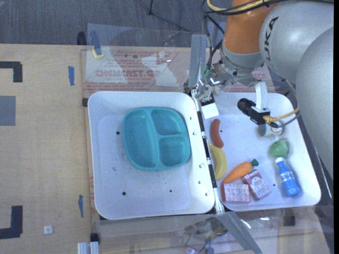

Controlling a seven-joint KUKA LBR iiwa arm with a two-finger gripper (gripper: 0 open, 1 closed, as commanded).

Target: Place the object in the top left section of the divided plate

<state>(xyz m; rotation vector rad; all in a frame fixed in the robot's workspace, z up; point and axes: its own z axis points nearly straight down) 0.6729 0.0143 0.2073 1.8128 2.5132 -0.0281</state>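
Teal divided plate [156, 137] sits in the left bin [100, 157]; the gripper [207, 97] hangs just above the sausage [216, 133], finger state unclear.

Looking smooth, matt plastic: teal divided plate [157, 138] and white bins [103, 189], sitting beside pale wood-grain worktop [39, 152].

Illumination is bright and even from overhead. Shadows are soft and short. Mild glare marks the clear sheet [139, 57] behind the bins and the grey arm [302, 33]. Overall focus is slightly soft; small labels are unreadable.
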